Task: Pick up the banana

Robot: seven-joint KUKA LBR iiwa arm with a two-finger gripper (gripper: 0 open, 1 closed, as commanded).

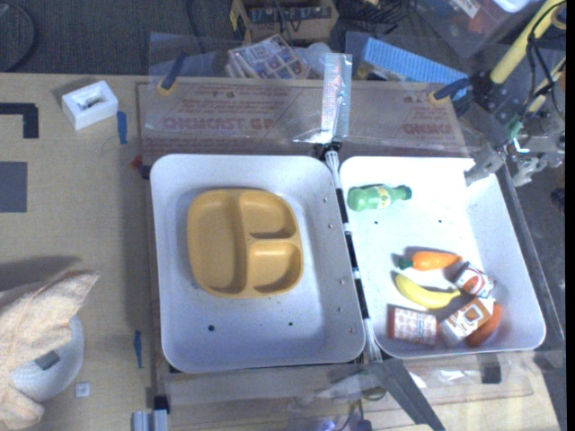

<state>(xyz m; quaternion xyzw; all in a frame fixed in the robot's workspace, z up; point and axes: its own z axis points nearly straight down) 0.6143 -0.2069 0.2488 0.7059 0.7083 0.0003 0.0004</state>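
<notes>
Banana [422, 291] low in right bin [503, 232] — tool [503, 155] well apart, upper-right

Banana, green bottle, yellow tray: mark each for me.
banana [422, 292], camera view, middle of its curve.
green bottle [373, 197], camera view, its body.
yellow tray [216, 241], camera view, large left compartment.

Arm [530, 106] cut off by right edge.
</notes>
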